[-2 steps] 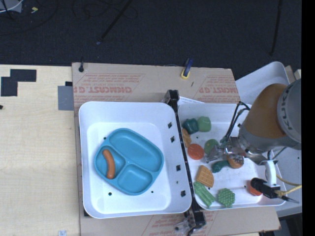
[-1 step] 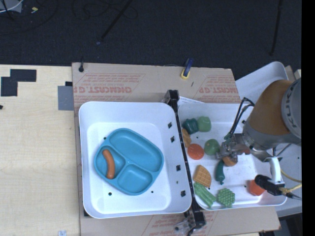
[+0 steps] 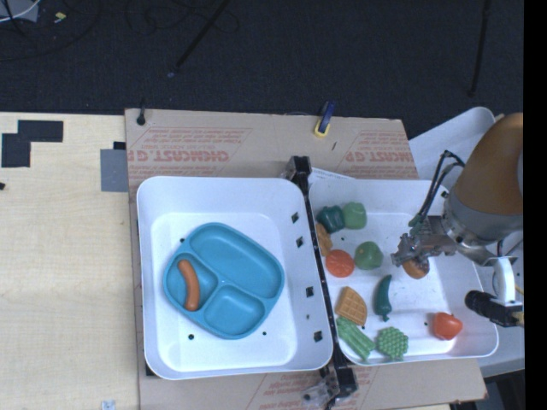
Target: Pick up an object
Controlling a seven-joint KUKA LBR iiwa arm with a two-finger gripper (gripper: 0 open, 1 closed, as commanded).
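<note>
The only lettering visible is on the brown cardboard sheet [image 3: 256, 148] that lies under the two white bins. Red printed characters appear on it in two places along its far strip: one group above the left bin [image 3: 220, 273] and a second, shorter group above the right bin [image 3: 410, 272]. Both groups are upside down and mirrored as seen by the camera, and neither can be read with certainty. Fainter red print also shows on the cardboard's near edge, below the bins; it is illegible.
</note>
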